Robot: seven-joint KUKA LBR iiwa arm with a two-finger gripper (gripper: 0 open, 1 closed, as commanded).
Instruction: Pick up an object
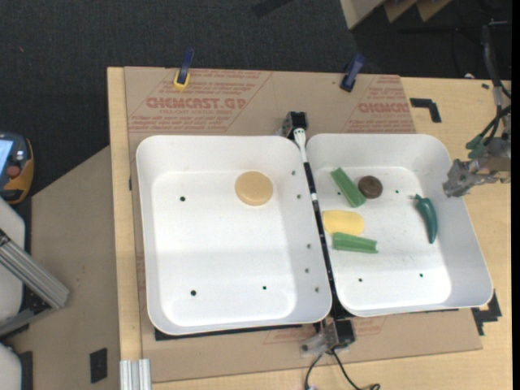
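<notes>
Two shallow white bins sit side by side on the bench. The left bin [162,242] carries a round tan disc [254,188], lying flat toward its far edge, a little right of centre.

The right bin [455,275] carries the rest. A green stick [348,187] lies near the far-left corner, its long axis running diagonally from the far left toward the near right. Just beside it, almost touching its right side, is a small dark brown round piece [370,187]. Nearer the bin's left edge lies a yellow piece [343,221], its long axis roughly parallel to the near edge, and just below it — touching or nearly so — a second green stick [354,244], lying almost level and tilted slightly down to the right. Well apart from these, close to the right edge, lies a dark green pepper-like piece [427,216]; its long axis runs from far to near, the thinner tip pointing toward the near edge.

The gripper [460,182] hangs over the right bin's right rim, near the far end of the pepper-like piece — whether its fingers are spread or pressed together cannot be told at this size, and nothing can be seen between them.
</notes>
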